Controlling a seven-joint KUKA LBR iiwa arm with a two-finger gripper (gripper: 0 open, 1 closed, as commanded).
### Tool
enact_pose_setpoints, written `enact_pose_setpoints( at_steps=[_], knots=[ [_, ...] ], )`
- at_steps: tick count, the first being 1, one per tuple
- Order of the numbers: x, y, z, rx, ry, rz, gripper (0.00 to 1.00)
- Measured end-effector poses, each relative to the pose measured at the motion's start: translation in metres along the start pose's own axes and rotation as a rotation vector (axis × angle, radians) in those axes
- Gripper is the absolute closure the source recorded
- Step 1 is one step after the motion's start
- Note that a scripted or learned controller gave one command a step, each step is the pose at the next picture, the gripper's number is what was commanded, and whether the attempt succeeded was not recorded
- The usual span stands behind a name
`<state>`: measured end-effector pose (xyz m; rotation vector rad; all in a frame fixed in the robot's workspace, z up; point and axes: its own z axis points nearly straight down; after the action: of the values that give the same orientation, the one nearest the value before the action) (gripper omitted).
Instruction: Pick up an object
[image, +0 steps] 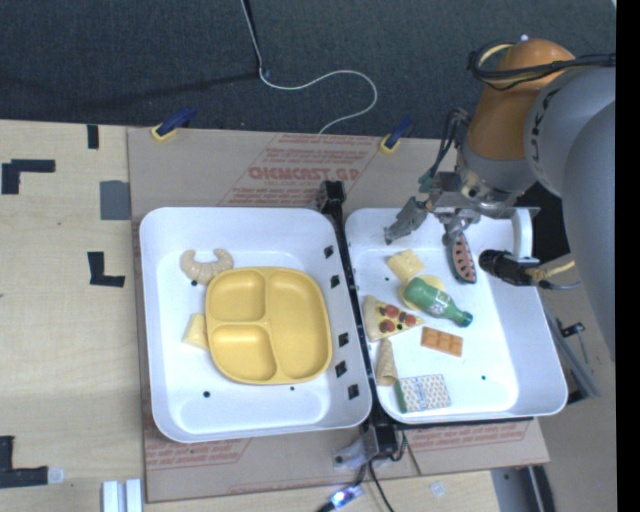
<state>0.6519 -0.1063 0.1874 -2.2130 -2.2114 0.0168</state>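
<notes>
My gripper (428, 232) hangs over the back of the right bin (520, 360), open, with bare bin floor between its spread fingers. Its left finger (402, 222) points toward the bin's back left corner. Just under the right finger lies a watermelon slice (460, 258); I cannot tell whether they touch. In front of the gripper lie a pale yellow wedge (405, 265), a green bottle (436, 300) on its side, a pizza slice (388, 318) and an orange cracker (442, 342).
A patterned packet (424, 392) and a beige piece (385, 365) sit at the right bin's front left. The left bin (165, 250) holds a yellow divided plate (268, 325), a tan curved pastry (205, 264) and a yellow wedge (195, 330).
</notes>
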Motion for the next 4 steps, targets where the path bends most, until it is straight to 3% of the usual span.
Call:
enact_pose_setpoints(
  at_steps=[1,2,3,4],
  knots=[
    [0.000,0.003,-0.010,-0.015,-0.001,-0.002,0.00],
    [0.005,0.002,0.054,-0.010,-0.002,-0.003,0.00],
    [0.005,0.004,0.103,-0.020,-0.006,-0.004,0.00],
    [0.005,0.007,0.086,-0.031,-0.008,-0.005,1.00]
  ],
)
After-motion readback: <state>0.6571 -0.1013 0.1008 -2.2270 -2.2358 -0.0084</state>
